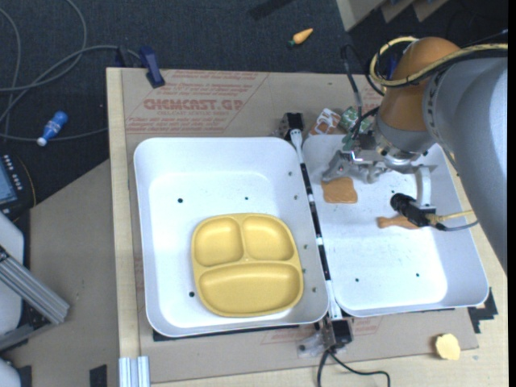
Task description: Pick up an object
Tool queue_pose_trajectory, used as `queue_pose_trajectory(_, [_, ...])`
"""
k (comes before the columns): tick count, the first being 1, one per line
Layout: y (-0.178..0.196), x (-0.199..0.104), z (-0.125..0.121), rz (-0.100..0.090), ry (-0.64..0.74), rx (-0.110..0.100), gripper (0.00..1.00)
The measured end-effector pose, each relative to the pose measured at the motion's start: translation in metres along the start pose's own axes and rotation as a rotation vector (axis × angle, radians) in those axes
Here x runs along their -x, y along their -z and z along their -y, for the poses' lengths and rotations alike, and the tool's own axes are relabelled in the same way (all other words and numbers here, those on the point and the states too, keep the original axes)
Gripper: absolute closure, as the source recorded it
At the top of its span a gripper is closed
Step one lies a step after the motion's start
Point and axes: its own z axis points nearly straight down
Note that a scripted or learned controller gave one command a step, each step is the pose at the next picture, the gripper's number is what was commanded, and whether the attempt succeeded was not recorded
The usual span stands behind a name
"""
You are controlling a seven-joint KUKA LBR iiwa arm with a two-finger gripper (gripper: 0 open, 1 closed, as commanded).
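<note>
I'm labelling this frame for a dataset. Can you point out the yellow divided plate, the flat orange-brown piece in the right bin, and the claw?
yellow divided plate [246, 264]: camera view, on the ridge between its compartments.
flat orange-brown piece [340, 191]: camera view, its middle.
claw [379, 170]: camera view, between its fingertips.

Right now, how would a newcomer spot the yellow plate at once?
Find the left white bin. The yellow divided plate lies flat in its near half, with three compartments. The other small things, such as the tan piece, lie in the right white bin.
</note>
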Motion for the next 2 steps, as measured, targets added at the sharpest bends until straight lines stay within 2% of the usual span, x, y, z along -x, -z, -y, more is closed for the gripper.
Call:
queue_pose_trajectory(1, [0.000,-0.001,0.020,-0.001,-0.002,-0.006,0.00])
queue_pose_trajectory(2, [0.000,-0.003,-0.008,0.000,0.000,0.001,0.00])
